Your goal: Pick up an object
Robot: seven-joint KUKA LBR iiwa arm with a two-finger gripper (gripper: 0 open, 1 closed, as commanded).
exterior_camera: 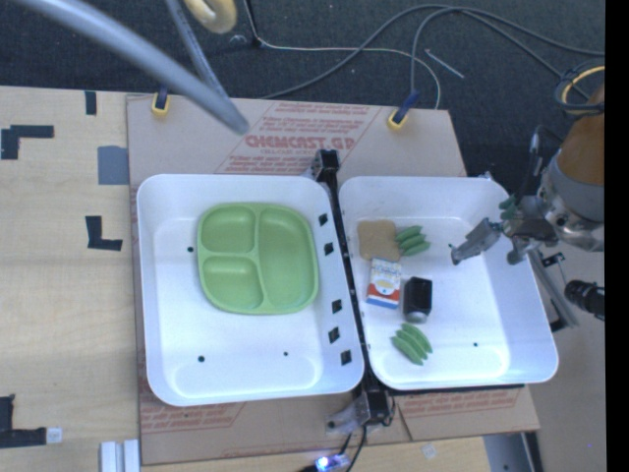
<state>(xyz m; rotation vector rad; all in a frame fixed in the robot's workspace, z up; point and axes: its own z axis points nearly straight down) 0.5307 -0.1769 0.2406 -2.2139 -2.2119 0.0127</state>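
The right bin holds a tan square block, a green pea pod, a small red, white and blue carton, a black can and a second green pea pod. My gripper hangs over the right part of this bin, near its right wall and well to the right of the objects. Its two fingers are spread open, one pointing left, and nothing is between them.
The left bin holds a green divided plate. A black divider with clips runs between the bins. Cables lie on the dark floor behind the bench, and a grey pole crosses the top left.
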